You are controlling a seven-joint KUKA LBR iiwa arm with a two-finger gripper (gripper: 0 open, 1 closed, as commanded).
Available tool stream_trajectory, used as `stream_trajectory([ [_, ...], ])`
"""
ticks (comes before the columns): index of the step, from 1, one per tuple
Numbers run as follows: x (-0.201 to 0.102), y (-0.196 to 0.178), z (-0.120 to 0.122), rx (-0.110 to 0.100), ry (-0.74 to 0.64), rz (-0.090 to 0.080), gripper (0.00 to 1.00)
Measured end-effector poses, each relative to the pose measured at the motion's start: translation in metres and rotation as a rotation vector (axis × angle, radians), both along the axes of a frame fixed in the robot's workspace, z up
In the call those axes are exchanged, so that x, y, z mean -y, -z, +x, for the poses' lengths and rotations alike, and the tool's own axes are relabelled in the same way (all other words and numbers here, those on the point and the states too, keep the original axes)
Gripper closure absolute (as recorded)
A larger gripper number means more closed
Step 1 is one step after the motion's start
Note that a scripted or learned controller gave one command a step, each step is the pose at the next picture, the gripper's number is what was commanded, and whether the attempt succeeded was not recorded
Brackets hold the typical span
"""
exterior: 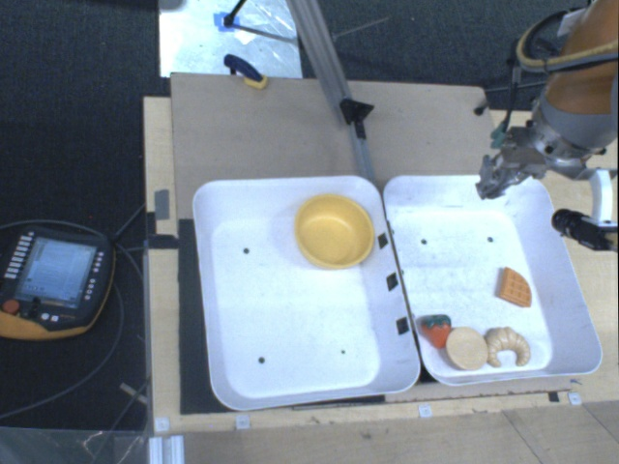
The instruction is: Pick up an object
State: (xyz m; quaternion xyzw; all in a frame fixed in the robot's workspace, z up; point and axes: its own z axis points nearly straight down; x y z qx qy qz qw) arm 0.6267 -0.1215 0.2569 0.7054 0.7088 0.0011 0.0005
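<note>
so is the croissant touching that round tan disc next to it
Touching: in the camera view the croissant sits against the round disc with no white bin floor between them.

bins (290, 356): smooth white plastic, faint sheen | bowl (335, 230): smooth yellow plastic, matt | table (251, 129): matt tan board, like cardboard or wood | waffle piece (515, 287): orange, gridded texture | croissant (509, 346): tan, ridged | floor (68, 85): dark, rough carpet-like weave | pole (324, 51): dull grey metal
</note>
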Motion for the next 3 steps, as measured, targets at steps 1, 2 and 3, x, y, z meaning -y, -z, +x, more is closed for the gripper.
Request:
stream_trajectory([
  [1,-0.053,0.000,-0.007,-0.002,0.000,0.000,1.00],
  [2,-0.108,0.014,-0.006,-0.002,0.000,0.000,1.00],
  [3,-0.163,0.024,-0.008,-0.002,0.000,0.000,1.00],
])
